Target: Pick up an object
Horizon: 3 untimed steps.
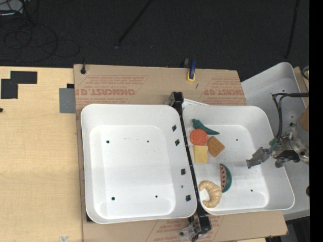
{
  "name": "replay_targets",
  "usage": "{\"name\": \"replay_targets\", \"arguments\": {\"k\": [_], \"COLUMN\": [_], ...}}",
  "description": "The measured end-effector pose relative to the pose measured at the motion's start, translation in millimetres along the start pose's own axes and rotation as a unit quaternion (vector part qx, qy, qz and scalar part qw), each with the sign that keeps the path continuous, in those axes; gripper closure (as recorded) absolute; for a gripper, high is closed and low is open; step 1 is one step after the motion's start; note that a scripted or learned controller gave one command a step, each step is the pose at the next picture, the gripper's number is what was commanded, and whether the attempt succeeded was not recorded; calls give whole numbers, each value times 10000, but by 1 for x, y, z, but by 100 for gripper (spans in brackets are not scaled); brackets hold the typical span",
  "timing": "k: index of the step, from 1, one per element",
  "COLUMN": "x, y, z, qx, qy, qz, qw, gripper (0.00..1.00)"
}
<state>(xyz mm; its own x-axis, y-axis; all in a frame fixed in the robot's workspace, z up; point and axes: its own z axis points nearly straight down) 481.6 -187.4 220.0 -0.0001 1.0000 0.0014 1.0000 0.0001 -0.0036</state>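
Two shallow white bins are sitting side by side on my counter, on a sheet of cardboard. The left bin is taking up the middle of the cardboard; the right bin is carrying all the objects, crowded along its left edge. My tool is hanging over the right bin's right edge, well apart from those objects, and I cannot tell how far open it is or whether it is gripping anything. Nearest the front left corner, a pale croissant is lying just beside a watermelon slice. Toward the back along the left edge, a yellow block is touching a red round piece and a tan square piece. A teal piece is lying furthest back.
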Motion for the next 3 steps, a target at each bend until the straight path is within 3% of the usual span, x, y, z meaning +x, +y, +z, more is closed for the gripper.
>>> {"name": "replay_targets", "arguments": {"k": [1,2,3], "x": [-23,-21,-27], "y": [-6,-6,-7], "z": [-178,-178,-228], "qx": [-100,-7,-34], "qy": [-45,-10,-17], "qz": [3,-10,-6], "qw": [9999,10000,10000], "gripper": [0,100,100]}}
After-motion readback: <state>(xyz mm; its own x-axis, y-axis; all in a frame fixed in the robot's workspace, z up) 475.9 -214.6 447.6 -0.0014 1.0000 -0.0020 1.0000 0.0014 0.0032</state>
